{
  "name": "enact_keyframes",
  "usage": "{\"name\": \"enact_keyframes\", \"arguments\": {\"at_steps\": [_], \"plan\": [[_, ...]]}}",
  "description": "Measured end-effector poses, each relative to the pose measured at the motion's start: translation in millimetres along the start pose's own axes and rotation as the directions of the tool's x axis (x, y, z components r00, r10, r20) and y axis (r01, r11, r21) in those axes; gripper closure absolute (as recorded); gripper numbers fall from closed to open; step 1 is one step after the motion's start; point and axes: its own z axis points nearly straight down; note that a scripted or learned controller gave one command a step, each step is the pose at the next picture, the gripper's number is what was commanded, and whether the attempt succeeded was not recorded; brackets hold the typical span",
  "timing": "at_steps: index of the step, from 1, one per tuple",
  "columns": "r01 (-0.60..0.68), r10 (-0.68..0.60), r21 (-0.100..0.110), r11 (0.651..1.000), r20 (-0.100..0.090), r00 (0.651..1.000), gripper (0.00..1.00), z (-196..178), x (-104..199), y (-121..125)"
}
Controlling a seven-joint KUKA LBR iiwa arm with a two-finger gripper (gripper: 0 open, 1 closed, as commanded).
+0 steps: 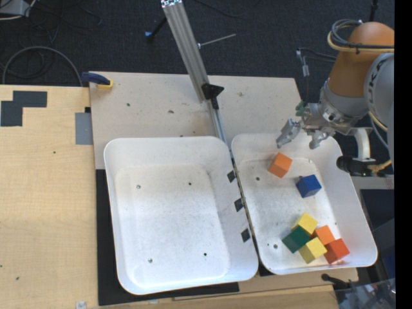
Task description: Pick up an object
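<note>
My gripper (300, 138) hangs over the far end of the right bin (265, 253), fingers spread open with nothing between them. An orange cube (280, 165) lies just below and left of the fingertips, apart from them. A blue cube (308, 185) sits a little nearer the front. At the bin's front right corner a cluster holds a yellow cube (307, 223), a green cube (296, 239), a second yellow cube (312, 250), an orange cube (324, 234) and a red cube (337, 250).
The left bin (167, 211) lies beside the right one, with black clips along their shared edge. A slanted aluminium bar (190, 50) rises behind the bins. A wooden table (45, 192) stands at the left.
</note>
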Motion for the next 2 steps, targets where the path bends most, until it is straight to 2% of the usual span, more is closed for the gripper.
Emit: {"name": "enact_keyframes", "arguments": {"at_steps": [1,2], "plan": [[0.005,-0.005,0.003,1.0,-0.002,1.0,0.0,14.4,32.9,-0.8],[0.002,-0.002,0.004,1.0,-0.001,1.0,0.0,32.1,20.4,-0.5]]}}
